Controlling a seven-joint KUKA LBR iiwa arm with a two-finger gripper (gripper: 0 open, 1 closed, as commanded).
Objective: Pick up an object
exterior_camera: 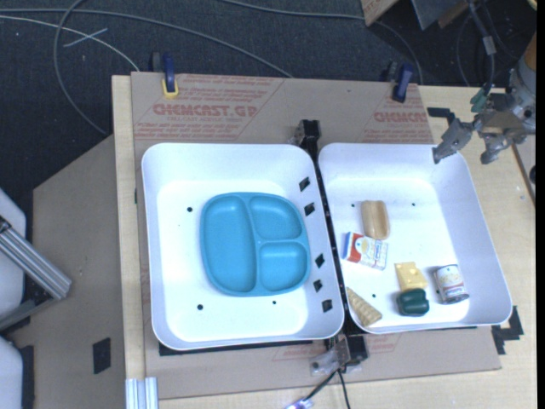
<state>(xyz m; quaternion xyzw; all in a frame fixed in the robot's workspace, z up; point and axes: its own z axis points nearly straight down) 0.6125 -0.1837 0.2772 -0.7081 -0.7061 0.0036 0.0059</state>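
Six small things lie loose in our right bin (477, 228), gathered toward its near half, which we judge leaves room to come down on any one of them. Nearest are a wedge (364, 307), a green block (413, 302) and a can (450, 284); the block touches a yellow piece (409, 274), so those two may crowd a grasp. Just beyond lie a carton (364, 250) and a bread roll (375, 219), close together. In the left bin (162, 228) a blue tray (254, 244) sits alone, too broad for us to pinch, we think. Farthest, our gripper (467, 141) hangs over the right bin's far corner, fingers spread apart and holding nothing, well apart from every object. Two clamps (170, 82) pin the board at the far edge.
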